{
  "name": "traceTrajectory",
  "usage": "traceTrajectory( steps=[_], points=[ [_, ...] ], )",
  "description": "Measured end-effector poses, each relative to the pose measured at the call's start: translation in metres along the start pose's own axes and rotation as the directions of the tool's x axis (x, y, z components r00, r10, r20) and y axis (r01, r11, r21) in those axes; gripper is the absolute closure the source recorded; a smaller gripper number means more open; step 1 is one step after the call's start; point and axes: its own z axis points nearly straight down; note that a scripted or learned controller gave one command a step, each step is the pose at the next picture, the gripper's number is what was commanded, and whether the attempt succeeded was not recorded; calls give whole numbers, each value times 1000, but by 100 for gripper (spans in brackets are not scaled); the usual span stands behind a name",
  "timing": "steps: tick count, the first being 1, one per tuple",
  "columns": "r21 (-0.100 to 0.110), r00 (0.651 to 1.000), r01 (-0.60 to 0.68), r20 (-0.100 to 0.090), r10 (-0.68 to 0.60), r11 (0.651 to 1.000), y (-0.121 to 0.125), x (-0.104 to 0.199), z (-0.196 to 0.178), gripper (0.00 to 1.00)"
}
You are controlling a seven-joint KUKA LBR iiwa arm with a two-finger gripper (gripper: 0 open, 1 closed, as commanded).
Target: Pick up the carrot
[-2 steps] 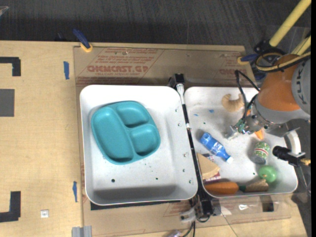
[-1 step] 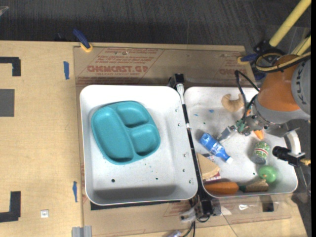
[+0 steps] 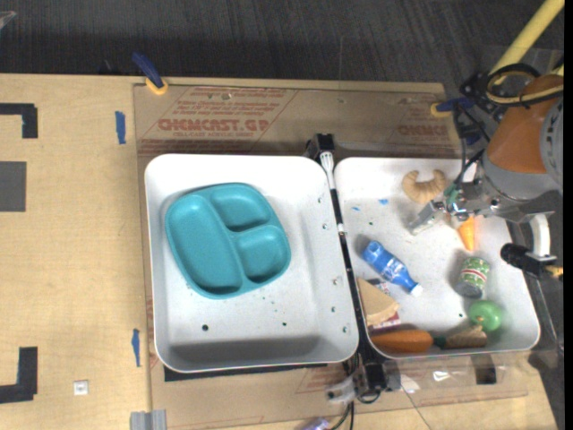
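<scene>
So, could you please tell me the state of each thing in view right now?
Carrot: lying in the right bin, beside the gripper, not lifted.
Teal tray: flat in the left bin.
Blue bottle: on its side.
Can: lying tilted.
Green apple: resting near the bin's corner.
Croissant: resting by the far wall.
</scene>
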Motion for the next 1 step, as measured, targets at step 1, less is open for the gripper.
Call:
traceTrajectory(
  steps=[1],
  points=[
    [-10, 1000, 3, 16, -3, 1000, 2, -4, -13, 100]
  ],
)
